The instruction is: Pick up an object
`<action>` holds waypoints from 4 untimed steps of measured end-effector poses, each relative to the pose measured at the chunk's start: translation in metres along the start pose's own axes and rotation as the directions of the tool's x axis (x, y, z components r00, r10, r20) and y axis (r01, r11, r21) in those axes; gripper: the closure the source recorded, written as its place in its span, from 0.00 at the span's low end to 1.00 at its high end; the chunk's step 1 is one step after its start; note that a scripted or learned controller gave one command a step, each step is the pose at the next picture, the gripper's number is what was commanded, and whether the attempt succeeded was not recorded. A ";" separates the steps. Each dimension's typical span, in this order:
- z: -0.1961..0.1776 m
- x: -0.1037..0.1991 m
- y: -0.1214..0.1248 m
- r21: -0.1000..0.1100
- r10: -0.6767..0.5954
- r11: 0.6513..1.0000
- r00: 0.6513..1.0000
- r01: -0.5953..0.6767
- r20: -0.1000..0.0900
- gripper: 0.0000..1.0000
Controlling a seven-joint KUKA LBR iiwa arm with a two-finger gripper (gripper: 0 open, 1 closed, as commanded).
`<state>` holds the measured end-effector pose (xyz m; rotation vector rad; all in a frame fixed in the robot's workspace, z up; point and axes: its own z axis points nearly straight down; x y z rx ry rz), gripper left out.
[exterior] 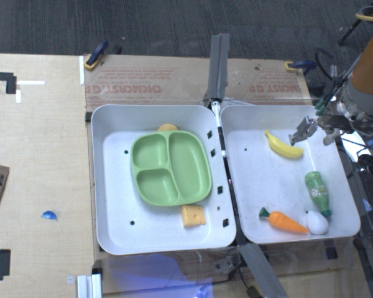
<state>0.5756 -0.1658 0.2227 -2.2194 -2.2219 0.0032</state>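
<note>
A pale wooden bench (31, 166) fills the left of the frame, with dark carpet (143, 11) along the top and brown cardboard (143, 82) behind two glossy white bins. The left bin (109, 228) holds a green three-part plate (171, 167) and a yellow cheese block (193, 216). The right bin (248, 185) holds a banana (283, 146), a green bottle (316, 191), a carrot (285, 221) and a white egg (317, 223). The gripper (316, 131) hangs spread and bare at the upper right, near the banana.
</note>
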 end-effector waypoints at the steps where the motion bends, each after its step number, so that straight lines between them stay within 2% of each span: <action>1: 0.061 0.007 0.035 -0.001 -0.120 0.993 0.993 0.120 0.000 0.00; 2: 0.131 0.004 0.043 -0.003 -0.210 0.978 0.978 0.210 0.001 0.00; 3: 0.122 0.002 0.043 -0.003 -0.207 0.978 0.978 0.207 0.002 1.00; 4: 0.037 0.007 0.056 -0.002 -0.141 0.990 0.990 0.141 0.002 1.00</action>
